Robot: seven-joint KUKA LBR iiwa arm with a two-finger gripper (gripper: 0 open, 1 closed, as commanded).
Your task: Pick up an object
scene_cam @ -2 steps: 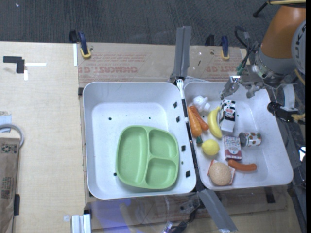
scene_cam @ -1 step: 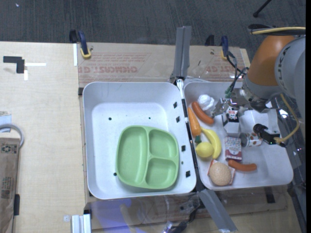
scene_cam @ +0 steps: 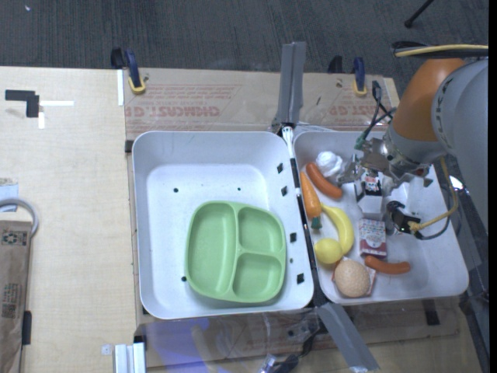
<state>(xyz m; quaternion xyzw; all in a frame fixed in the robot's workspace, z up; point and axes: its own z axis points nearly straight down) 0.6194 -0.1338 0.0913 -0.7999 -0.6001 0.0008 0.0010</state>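
Arm (scene_cam: 450, 107) bent over right bin (scene_cam: 443, 282), claw (scene_cam: 371, 183) lowered inside

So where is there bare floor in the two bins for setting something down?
Left bin: a bare band above and left of the green divided plate, up to the rim. Right bin: a small bare patch at its lower right, past the sausage. Its left half is crowded: carrot, banana, lemon.

I count two white bins (scene_cam: 155, 231) (scene_cam: 443, 278), one green plate (scene_cam: 235, 250), two sausages (scene_cam: 323, 181) (scene_cam: 387, 266), one carrot (scene_cam: 311, 197), one banana (scene_cam: 340, 224), one lemon (scene_cam: 327, 250) (plus one bread roll (scene_cam: 352, 277)).
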